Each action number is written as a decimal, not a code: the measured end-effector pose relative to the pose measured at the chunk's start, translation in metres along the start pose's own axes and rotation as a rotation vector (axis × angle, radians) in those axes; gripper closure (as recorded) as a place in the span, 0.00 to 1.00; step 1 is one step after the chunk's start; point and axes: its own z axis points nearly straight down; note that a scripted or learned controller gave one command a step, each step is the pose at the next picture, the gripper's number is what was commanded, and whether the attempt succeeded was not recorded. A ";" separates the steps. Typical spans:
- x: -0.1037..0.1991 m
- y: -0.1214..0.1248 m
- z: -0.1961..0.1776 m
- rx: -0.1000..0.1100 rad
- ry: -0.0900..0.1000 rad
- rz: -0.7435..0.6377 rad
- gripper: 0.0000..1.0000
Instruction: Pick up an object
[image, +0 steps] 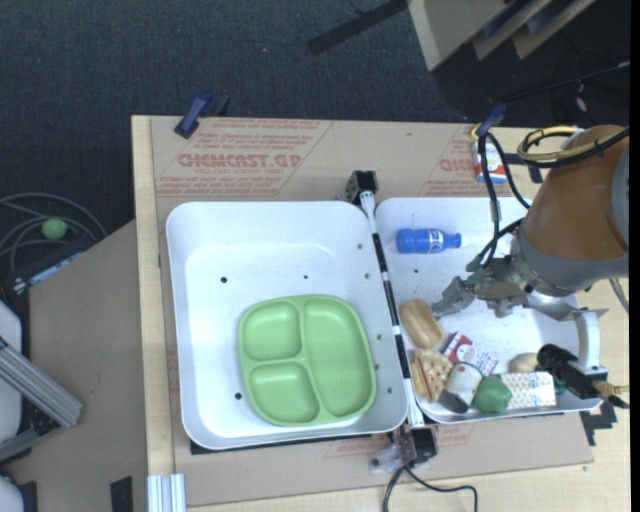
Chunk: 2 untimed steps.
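My gripper (486, 298) hangs over the middle of the right bin (470, 215), open, with nothing between its fingers. A blue bottle (428, 240) lies on its side towards the bin's back, left of and behind the gripper. A tan bread roll (421, 322) lies just in front and to the left of the gripper. Along the front wall sit a waffle-like piece (429, 375), a red and white packet (466, 352), a small jar (459, 387), a green lump (491, 395), a white box (531, 388) and a beige ball (523, 362).
The left bin (200, 300) holds a green divided plate (306, 359) in its front half. The shared wall between the bins (385, 290) runs just left of the bread roll. The grey and orange arm (580, 210) covers the right bin's right side.
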 end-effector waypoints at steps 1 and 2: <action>-0.012 -0.028 0.056 0.000 -0.001 0.002 0.00; -0.087 -0.025 0.097 -0.007 -0.003 0.003 0.00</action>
